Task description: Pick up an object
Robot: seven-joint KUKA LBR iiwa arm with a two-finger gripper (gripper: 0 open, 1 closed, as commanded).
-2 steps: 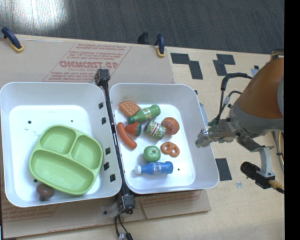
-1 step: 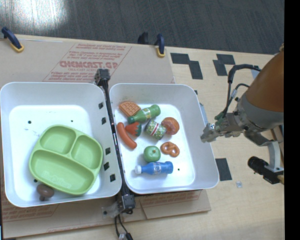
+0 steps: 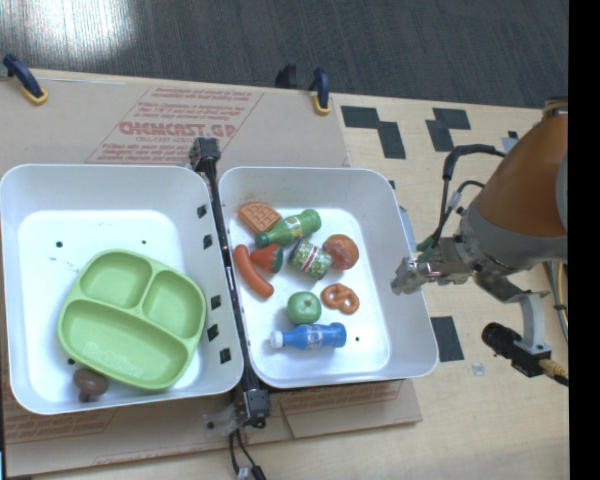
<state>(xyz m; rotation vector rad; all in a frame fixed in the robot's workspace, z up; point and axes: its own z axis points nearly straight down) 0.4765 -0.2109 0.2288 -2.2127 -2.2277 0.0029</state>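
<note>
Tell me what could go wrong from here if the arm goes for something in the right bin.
The gripper sits at the right bin's outer wall, so moving in low could clip that rim. The toys are packed close: the green bottle, the jar and the tomato touch or nearly touch, so the fingers might nudge a neighbor or catch two. The blue bottle lies on its side and may roll away.

Both white bins (image 3: 40, 388) look like smooth plastic with a soft sheen. The green divided plate (image 3: 130, 320) is matt plastic. Glossy plastic on the toy food: blue bottle (image 3: 310, 338), green apple (image 3: 303, 307), red sausage (image 3: 253, 271). Under them, the surface (image 3: 300, 138) reads as flat, dull cardboard with red print.
</note>
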